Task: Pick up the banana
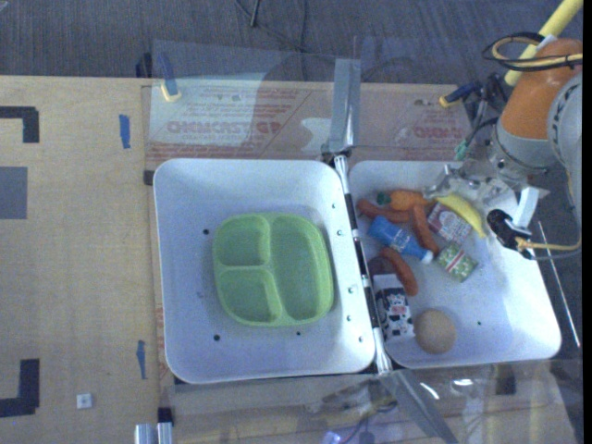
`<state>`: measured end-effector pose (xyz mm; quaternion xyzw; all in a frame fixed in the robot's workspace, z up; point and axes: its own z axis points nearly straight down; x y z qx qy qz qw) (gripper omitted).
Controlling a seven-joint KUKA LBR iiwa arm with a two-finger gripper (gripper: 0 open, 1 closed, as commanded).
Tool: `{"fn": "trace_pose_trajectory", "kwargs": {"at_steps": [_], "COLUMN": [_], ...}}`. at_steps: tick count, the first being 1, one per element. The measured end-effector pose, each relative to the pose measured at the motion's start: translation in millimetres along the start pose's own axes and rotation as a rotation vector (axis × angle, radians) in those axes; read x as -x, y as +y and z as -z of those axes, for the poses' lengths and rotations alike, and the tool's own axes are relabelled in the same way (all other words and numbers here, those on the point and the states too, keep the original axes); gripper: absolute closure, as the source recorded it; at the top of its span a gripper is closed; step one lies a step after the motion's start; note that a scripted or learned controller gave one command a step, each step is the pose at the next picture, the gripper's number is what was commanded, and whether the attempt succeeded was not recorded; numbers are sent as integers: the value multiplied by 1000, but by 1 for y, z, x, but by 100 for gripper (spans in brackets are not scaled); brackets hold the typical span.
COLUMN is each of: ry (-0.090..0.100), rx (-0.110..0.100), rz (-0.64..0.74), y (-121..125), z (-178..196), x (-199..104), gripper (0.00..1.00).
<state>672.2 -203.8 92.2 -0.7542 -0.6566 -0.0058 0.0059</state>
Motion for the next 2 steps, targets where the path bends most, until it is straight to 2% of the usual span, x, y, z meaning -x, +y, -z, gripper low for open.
{"fn": "trace_pose_trajectory", "kwargs": {"at_steps": [1,2], "ry": [-14,-17], "rx": [16,4], "rz": [5,-76], "y": [3,-14], "z": [12,100], "x": [2,-74], "gripper": [100,100]}}
